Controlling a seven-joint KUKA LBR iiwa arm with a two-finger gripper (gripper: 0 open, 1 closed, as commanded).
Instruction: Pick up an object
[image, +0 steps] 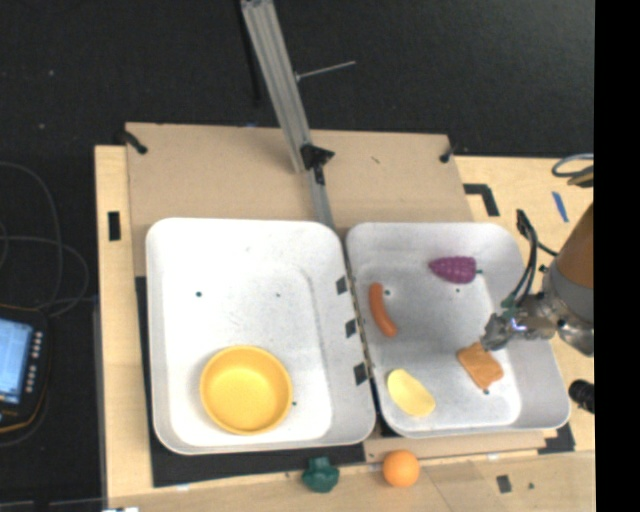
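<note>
The gripper (497, 333) hangs just above the orange wedge (481, 366) in the right bin (400, 245), apparently lined up for a grab, its opening impossible to tell.

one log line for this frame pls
end effector: over right white bin, just above orange-brown bread-like piece | grasp: not visible | left white bin: yellow round bowl

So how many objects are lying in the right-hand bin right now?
4: a purple piece near the far side, an orange sausage shape by the left wall, a yellow piece at the near left, an orange-brown piece beside the gripper.
</note>
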